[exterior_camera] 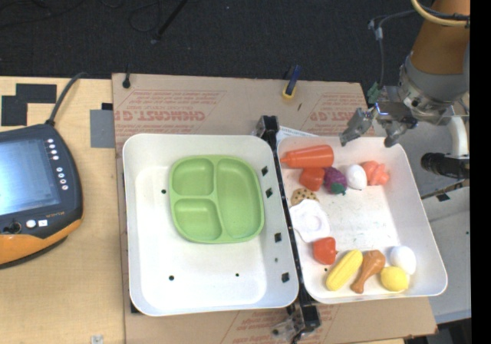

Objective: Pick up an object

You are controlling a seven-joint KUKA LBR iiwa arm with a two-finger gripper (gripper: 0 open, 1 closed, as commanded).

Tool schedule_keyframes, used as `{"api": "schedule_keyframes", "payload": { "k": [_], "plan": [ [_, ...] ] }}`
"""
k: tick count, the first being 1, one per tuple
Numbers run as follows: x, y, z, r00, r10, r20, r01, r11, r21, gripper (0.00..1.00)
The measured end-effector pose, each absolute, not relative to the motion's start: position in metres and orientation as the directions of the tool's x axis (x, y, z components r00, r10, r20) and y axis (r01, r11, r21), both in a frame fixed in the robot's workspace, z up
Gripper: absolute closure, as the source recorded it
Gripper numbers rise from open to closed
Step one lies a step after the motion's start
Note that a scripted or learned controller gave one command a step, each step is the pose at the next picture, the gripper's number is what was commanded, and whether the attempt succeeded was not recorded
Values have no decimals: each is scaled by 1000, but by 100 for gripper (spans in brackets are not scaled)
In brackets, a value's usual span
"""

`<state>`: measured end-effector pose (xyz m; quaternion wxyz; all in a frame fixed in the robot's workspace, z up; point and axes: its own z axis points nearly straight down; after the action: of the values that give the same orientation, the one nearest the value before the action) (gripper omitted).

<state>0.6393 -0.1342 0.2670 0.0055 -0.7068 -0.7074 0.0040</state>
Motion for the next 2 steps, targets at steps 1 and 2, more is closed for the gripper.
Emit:
{"api": "schedule_keyframes", "payload": {
  "k": [1, 2],
  "plan": [
    [641, -134, 274, -2, 1000, 1, 1000, 2, -3, 0],
    [640, -130, 230, -4, 1000, 1, 1000, 4, -7, 0]
  ]
}}
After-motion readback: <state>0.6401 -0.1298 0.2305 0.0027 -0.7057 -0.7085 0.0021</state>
